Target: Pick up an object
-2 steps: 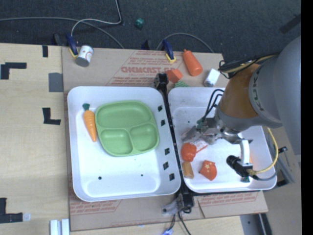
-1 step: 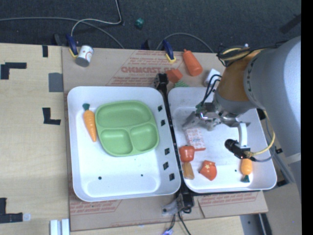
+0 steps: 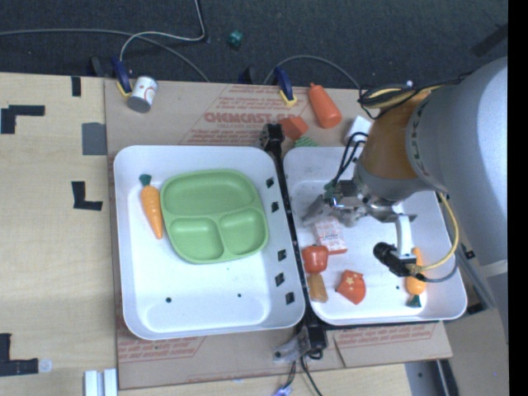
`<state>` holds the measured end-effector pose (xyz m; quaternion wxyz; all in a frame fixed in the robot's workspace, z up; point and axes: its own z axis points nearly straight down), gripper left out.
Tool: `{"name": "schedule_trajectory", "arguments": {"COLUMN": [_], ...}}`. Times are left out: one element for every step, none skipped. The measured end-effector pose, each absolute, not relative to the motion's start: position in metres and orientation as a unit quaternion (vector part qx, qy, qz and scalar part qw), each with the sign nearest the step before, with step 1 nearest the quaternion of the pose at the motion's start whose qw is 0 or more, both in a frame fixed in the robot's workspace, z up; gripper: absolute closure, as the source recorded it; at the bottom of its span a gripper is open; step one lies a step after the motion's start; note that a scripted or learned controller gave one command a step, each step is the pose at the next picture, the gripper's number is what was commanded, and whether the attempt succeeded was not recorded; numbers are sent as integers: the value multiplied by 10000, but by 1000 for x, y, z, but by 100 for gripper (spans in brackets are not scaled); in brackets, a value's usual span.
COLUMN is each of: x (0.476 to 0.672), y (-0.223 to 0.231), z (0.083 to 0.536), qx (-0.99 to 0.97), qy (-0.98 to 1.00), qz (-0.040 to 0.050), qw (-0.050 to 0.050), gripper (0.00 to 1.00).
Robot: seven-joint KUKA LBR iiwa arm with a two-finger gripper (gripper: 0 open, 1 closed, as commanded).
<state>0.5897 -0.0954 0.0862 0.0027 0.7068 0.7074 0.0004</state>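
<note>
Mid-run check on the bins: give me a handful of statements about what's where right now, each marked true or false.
1. The green three-compartment plastic plate lies in the left white bin. True.
2. The orange toy carrot with a green top lies inside one of the plate's compartments. False: it lies on the bin floor beside the plate's left edge.
3. The gripper is over the right white bin. True.
4. The red strawberry-shaped toy sits in the left bin. False: it sits in the right bin, near its front edge.
5. The small white can stands inside the right bin. False: it lies on the cardboard behind the left bin.
</note>
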Motion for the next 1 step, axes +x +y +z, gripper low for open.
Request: {"name": "schedule_trajectory", "arguments": {"x": [590], "y": [-95], "z": [96], "qx": [7068], "qy": [7074], "qz": [1], "qw": [24], "gripper": [100]}}
